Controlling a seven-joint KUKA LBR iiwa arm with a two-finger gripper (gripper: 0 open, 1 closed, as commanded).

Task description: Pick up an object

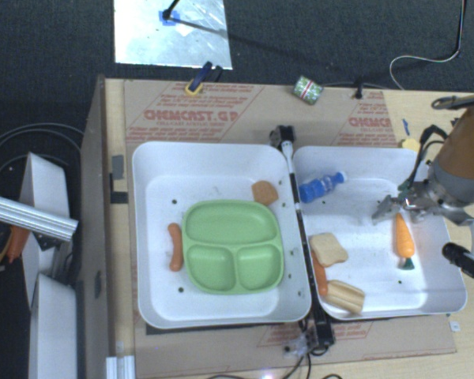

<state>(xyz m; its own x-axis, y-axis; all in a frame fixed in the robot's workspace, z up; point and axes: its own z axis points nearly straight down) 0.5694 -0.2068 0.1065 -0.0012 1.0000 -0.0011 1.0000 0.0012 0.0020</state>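
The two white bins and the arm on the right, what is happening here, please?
A robot arm reaches in from the right over the right bin. Its gripper sits just above a toy carrot but holds nothing that can be seen. This bin also contains a blue bottle, a bread slice and a bread roll. The left bin holds a green divided plate, a sausage and a brown cookie.

The cardboard sheet point(221, 109) reads "CHEMCAST GP" in red.
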